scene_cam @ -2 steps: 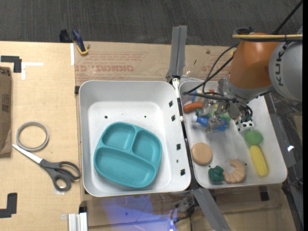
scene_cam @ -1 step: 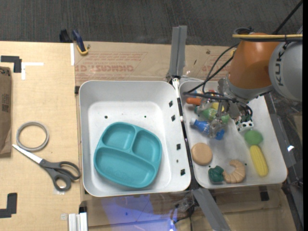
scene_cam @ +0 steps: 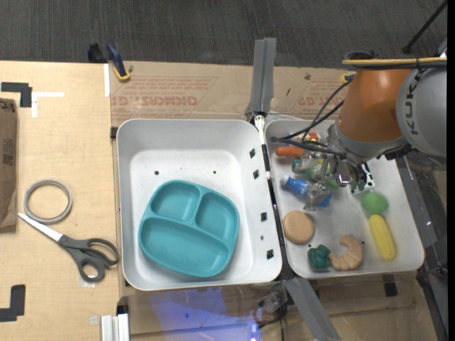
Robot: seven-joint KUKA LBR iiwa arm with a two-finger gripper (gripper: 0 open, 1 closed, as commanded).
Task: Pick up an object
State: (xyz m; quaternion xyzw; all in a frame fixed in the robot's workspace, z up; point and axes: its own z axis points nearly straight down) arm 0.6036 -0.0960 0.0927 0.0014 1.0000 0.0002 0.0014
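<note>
My pincer (scene_cam: 318,190) hangs low inside the right bin (scene_cam: 411,212), over its left middle, directly above a blue object (scene_cam: 306,189) that lies on the bin floor. From this angle I cannot tell whether it is open, closed, or gripping anything; the wrist hardware blurs into the items beneath it. My arm (scene_cam: 387,105) enters from the right, its orange band above the bin's far edge.

Contents of the right bin: an orange-red item (scene_cam: 288,150) near the far left corner, a green ball (scene_cam: 374,203) to the right of my pincer, a yellow corn cob (scene_cam: 383,236) just below that ball, a tan round disc (scene_cam: 298,227) at the left wall, a dark green piece (scene_cam: 319,258) and a croissant (scene_cam: 348,253) side by side near the front edge.

The left bin (scene_cam: 135,148) holds a teal divided plate (scene_cam: 188,228).

On the bench (scene_cam: 64,133) left of the bins lie a tape roll (scene_cam: 48,200) and scissors (scene_cam: 77,247).
</note>
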